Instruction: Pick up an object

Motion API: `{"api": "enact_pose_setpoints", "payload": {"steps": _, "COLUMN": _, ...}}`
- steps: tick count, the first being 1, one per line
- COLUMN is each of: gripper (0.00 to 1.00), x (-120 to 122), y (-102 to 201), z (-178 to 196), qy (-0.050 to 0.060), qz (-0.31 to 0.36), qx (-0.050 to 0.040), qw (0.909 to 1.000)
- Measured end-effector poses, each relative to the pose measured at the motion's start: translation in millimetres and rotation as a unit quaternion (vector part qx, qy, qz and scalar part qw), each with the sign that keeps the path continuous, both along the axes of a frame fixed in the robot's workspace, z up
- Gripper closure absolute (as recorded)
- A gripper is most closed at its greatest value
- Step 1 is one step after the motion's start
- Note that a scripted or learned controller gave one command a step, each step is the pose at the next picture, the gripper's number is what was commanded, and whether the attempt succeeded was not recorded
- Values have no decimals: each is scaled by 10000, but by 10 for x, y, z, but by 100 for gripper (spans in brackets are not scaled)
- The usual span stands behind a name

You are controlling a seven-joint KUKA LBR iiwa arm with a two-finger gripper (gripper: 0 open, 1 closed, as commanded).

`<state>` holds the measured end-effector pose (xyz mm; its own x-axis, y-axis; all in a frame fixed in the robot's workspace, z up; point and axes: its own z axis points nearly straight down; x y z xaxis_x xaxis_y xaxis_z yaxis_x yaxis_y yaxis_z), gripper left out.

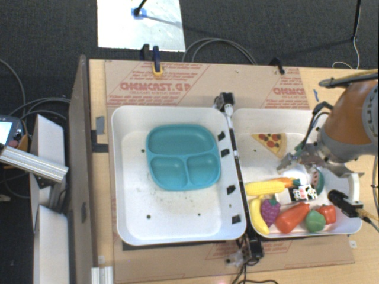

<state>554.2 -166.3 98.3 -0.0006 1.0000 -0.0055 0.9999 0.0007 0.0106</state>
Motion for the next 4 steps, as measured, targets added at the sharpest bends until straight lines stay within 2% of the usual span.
{"api": "enact_pose_setpoints", "payload": {"steps": 1, "gripper": 100, "x": 10, "y": 1, "z": 109, "qy": -14, "qz": 2, "qx": -1, "qw": 10000}}
{"api": "enact_pose_setpoints", "payload": {"steps": 2, "gripper": 0, "x": 9, "y": 2, "z": 106, "qy": -12, "qz": 2, "qx": 0, "qw": 10000}}
{"api": "enact_pose_setpoints", "payload": {"steps": 3, "gripper": 100, "x": 18, "y": 4, "z": 213, "qy": -24, "qz": 4, "qx": 0, "qw": 10000}}
{"api": "enact_pose_setpoints", "payload": {"steps": 4, "gripper": 0, "x": 17, "y": 4, "z": 210, "qy": -23, "qz": 4, "qx": 2, "qw": 10000}}
